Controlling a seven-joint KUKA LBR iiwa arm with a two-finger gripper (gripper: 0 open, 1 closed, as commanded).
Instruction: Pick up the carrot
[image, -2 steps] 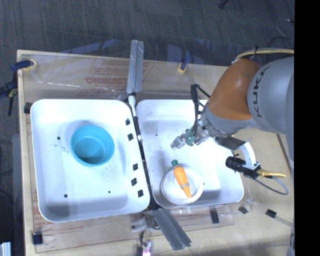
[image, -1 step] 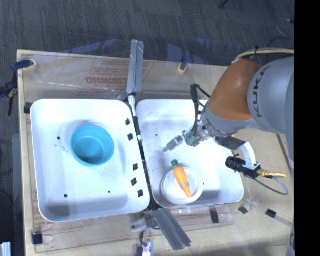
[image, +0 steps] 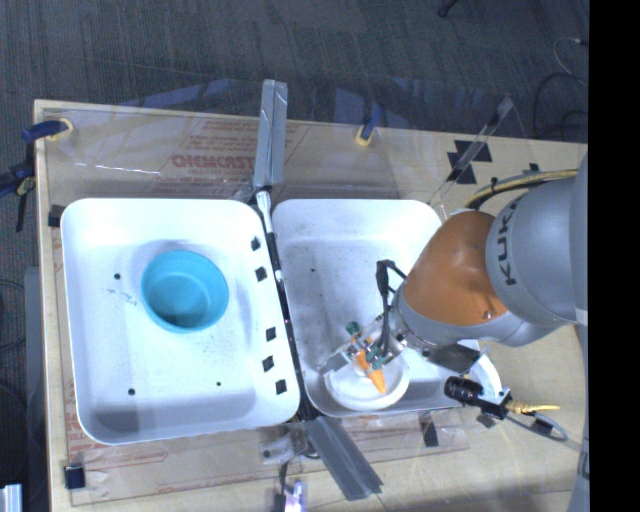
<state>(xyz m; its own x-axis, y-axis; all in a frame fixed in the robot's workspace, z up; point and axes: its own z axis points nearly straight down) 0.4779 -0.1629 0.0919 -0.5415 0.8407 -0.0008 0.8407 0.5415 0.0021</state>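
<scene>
The tool hangs low over the carrot in a white dish, placed to grasp.

A grey robot arm with an orange band reaches in from the right, bent downward, its gripper low at the wrist's lower left end.
</scene>
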